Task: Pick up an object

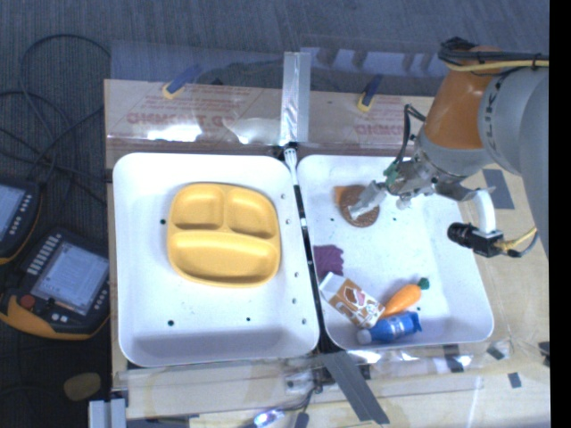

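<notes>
The tool [368,205] is low over the brown disc [355,206]; I cannot tell its grip. Next it must close and lift.

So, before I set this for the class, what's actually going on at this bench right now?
A grey robot arm reaches in from the right, and its hand is down over a brown round cookie near the back of the right bin. Whether it has hold of the cookie can't be told. A purple lump, a small carton, a toy carrot and a blue bottle lie nearer the front. The left bin holds a yellow divided plate.
</notes>
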Action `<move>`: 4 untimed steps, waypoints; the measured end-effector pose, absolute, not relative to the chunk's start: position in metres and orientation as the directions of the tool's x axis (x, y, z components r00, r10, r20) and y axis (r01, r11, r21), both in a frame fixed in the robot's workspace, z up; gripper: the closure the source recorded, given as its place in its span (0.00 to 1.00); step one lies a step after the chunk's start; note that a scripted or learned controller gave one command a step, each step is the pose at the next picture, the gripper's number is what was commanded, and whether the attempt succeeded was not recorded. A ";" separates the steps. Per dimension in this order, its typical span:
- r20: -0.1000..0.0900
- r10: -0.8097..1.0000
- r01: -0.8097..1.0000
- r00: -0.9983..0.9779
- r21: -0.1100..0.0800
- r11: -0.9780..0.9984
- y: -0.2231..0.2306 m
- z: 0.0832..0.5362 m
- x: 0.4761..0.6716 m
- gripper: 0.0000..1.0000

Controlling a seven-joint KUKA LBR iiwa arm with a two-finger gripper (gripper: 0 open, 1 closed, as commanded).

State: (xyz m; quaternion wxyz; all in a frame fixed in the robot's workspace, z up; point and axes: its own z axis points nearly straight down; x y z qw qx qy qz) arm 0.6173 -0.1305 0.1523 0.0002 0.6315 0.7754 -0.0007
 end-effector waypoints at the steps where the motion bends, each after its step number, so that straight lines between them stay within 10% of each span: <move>1: -0.008 0.906 0.906 -0.423 0.004 0.423 -0.121 0.089 0.652 0.00; 2: -0.001 0.964 0.964 -0.267 0.004 0.267 -0.134 0.088 0.670 0.00; 3: -0.007 0.964 0.964 -0.267 0.004 0.267 -0.135 0.097 0.671 1.00; 4: -0.001 0.950 0.950 -0.311 0.001 0.311 -0.076 0.184 0.665 1.00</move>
